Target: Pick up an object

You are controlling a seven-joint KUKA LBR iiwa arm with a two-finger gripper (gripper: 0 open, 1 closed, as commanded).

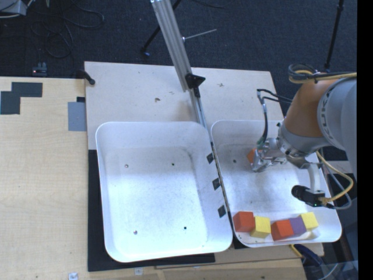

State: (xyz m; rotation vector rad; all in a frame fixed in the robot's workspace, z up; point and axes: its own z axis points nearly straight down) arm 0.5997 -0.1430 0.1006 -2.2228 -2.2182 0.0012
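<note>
Start with the desk (140,92): it carries two shallow white bins side by side, split by a slanted divider rail (178,45), so objects stay contained and the arm can reach either one from the right.

The left bin (116,150) offers you nothing to grasp. The right bin (274,197) holds all the candidates.

The arm (317,112) reaches in from the right with its wrist bent down over the upper part of the right bin, which puts the claw (260,161) low, close to the bin floor.

Along the right bin's lower rim you will find a row of blocks resting against the wall and crowded against one another: a red block (243,220), a yellow block (261,226), a second red block (282,228), a purple block (298,225) and a second yellow block (309,220). That crowding likely leaves little finger clearance.

A small orange object (251,155) sits apart from the row, right at the claw's left side. It is probably the intended target. From this angle you cannot tell whether the claw is apart, together, or clamped on it.
</note>
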